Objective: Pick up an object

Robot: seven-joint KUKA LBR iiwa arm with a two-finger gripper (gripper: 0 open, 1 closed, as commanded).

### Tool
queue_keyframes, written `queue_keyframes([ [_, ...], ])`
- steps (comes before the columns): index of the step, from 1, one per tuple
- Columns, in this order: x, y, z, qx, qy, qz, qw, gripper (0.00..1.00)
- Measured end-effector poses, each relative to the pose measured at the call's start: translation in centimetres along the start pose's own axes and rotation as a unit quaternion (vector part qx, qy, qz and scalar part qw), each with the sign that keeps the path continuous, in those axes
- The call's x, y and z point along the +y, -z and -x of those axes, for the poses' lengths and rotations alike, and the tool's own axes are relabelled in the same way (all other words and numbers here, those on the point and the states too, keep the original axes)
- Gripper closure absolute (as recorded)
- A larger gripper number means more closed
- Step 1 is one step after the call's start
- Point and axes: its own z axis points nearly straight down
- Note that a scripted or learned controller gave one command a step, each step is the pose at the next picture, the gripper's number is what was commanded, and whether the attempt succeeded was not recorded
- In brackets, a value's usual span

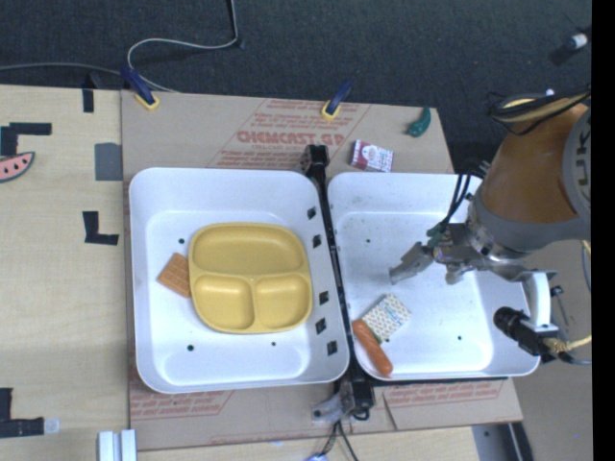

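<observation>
Objects to choose from lie in the right bin [461, 358]: a small patterned packet [387, 317] and an orange carrot-like piece [372, 348] near its front left corner. The left bin [154, 257] holds a yellow divided plate [252, 277] with a brown wafer-like piece [175, 275] tucked beside it. Over the right bin hangs the gripper [415, 260], above and apart from the packet; whether its jaws are released or clenched I cannot tell. Nothing is lifted yet, so the whole pick remains.
</observation>
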Motion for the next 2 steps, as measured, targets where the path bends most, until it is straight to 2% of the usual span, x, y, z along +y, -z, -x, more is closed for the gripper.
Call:
queue_keyframes([
  [1, 4.5, -12.49, -0.01, 0.0, 0.0, 0.002, 1.0, 0.0],
  [2, 4.48, -11.56, 0.02, 0.0, 0.0, 0.002, 1.0, 1.0],
])
